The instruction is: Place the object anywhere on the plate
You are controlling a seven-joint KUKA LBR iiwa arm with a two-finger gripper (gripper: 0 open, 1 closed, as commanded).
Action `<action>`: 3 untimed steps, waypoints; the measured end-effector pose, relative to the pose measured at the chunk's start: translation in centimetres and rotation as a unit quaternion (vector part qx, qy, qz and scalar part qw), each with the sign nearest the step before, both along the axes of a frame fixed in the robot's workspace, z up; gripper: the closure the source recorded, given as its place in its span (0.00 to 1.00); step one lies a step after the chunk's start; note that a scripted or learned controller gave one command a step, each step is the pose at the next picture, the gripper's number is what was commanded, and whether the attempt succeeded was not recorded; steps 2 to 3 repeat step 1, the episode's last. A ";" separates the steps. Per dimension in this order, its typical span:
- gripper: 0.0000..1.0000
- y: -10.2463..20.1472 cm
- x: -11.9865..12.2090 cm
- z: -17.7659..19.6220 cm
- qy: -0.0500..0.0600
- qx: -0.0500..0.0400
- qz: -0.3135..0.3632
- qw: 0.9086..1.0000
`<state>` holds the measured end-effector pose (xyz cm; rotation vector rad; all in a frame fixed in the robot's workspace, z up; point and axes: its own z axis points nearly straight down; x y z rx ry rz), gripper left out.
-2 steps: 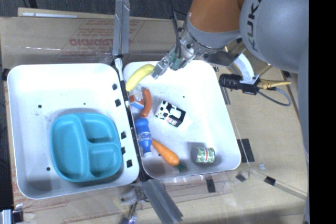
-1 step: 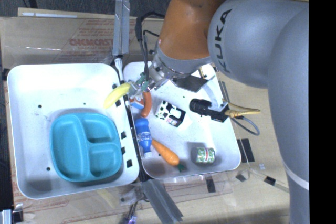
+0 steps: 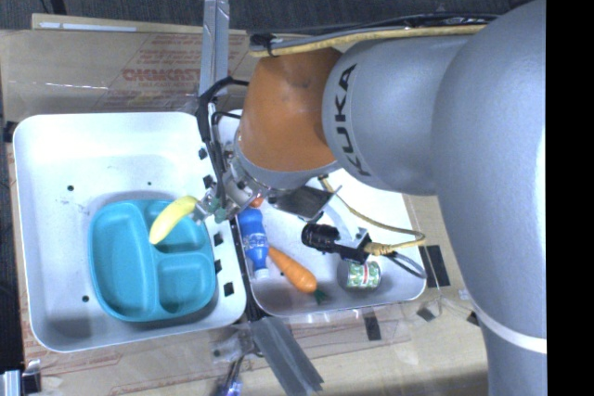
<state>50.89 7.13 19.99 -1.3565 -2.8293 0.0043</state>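
A blue divided plate [image 3: 148, 278] lies in the left white bin [image 3: 56, 162]. A yellow banana [image 3: 172, 218] hangs over the plate's upper right compartment, its right end at my gripper [image 3: 212, 204]. The gripper looks shut on the banana's tip, reaching over the wall between the bins. The arm's orange band and grey body hide most of the right bin.
In the right bin [image 3: 399, 292] lie a blue bottle [image 3: 252, 241], an orange carrot [image 3: 295, 270] and a small green can [image 3: 362, 274]. The arm fills the upper right. The left bin's floor around the plate is bare white.
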 end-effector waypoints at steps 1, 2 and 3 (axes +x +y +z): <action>0.00 -0.1 0.0 0.0 0.000 0.000 -0.001 1.000; 0.00 -0.1 0.0 0.0 0.000 0.000 -0.001 1.000; 0.00 -0.1 0.0 0.0 0.000 0.000 -0.001 1.000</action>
